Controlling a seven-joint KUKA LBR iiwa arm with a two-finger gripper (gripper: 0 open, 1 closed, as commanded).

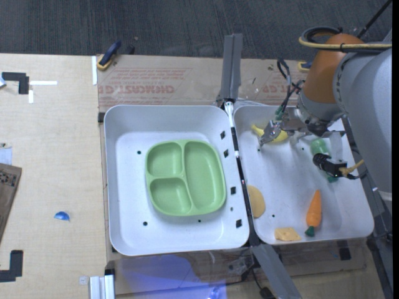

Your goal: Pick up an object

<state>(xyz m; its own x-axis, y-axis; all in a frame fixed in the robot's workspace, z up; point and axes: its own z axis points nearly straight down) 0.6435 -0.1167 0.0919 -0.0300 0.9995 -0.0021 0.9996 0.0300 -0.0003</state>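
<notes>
My gripper [269, 134] is low over the back left part of the right bin [349, 226]. A yellow banana-like piece [278, 136] lies right under it, partly covered by the gripper, and I cannot tell whether it is held. An orange carrot with a green top [313, 210] lies toward the bin's front right. A pale yellow round piece [256, 201] rests against the left wall, and a small yellow lump [287, 233] sits at the front edge. A green item [320, 146] lies by the wrist, partly hidden.
The left bin [124, 167] holds a green divided plate [186, 177] in its middle. A metal divider post [231, 67] stands behind the joint of the two bins. The grey arm [368, 98] covers the right bin's back right corner.
</notes>
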